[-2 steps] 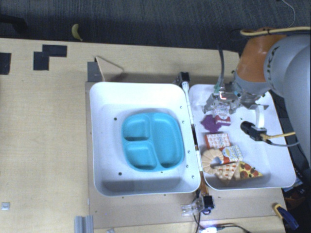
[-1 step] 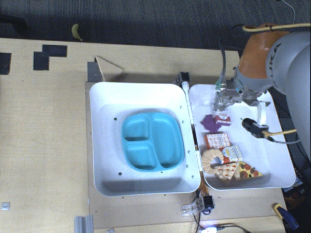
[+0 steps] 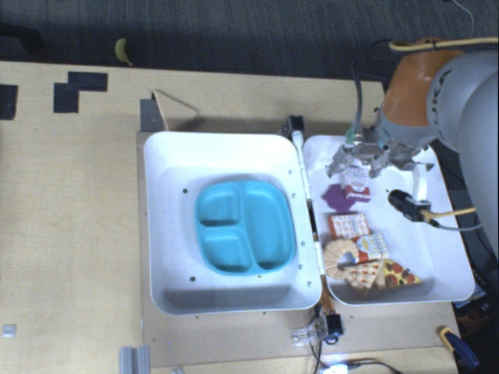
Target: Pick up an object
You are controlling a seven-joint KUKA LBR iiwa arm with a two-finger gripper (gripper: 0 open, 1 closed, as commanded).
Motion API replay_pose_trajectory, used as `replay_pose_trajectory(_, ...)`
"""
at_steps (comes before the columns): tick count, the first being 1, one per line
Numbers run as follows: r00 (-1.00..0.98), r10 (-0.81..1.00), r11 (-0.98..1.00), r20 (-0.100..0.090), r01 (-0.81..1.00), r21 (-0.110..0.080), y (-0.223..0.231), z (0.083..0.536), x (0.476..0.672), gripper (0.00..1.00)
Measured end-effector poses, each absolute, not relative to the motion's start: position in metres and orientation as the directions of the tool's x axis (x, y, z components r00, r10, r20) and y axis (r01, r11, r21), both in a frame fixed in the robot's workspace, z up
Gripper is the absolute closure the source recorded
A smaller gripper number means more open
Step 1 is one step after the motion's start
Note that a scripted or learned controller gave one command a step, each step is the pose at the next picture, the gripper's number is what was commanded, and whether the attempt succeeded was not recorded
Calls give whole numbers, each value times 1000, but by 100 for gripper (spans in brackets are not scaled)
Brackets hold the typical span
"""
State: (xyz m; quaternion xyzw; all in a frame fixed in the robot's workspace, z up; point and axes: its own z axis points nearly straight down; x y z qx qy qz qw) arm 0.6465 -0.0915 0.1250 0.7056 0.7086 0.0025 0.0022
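counter (image 3: pixel 70 232) | left bin (image 3: pixel 168 287): blue divided tray (image 3: pixel 245 226) at centre | right bin (image 3: pixel 448 283): purple piece (image 3: pixel 338 198), small box (image 3: pixel 348 225), pizza slice (image 3: pixel 390 274) and other toys in a heap | hand (image 3: pixel 357 160): low over bin's far end, just above purple piece; grip state cannot tell

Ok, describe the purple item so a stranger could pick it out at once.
Start at the right-hand white bin, the one crowded with small things beside the bin holding the blue divided tray. In its upper half, just below the gripper, lies the purple item. It is the only purple piece; the things below it are orange, tan and red.
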Motion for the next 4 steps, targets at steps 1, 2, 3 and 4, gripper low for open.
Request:
replay_pose_trajectory(1,-2,1000,2,0,1000,5,-99,92,591,0)
replay_pose_trajectory(2,-4,1000,4,2,1000,11,-97,104,593,100)
replay_pose_trajectory(3,-4,1000,4,2,1000,11,-97,103,593,0)
replay_pose_trajectory(4,-6,1000,6,3,1000,14,-97,115,594,100)
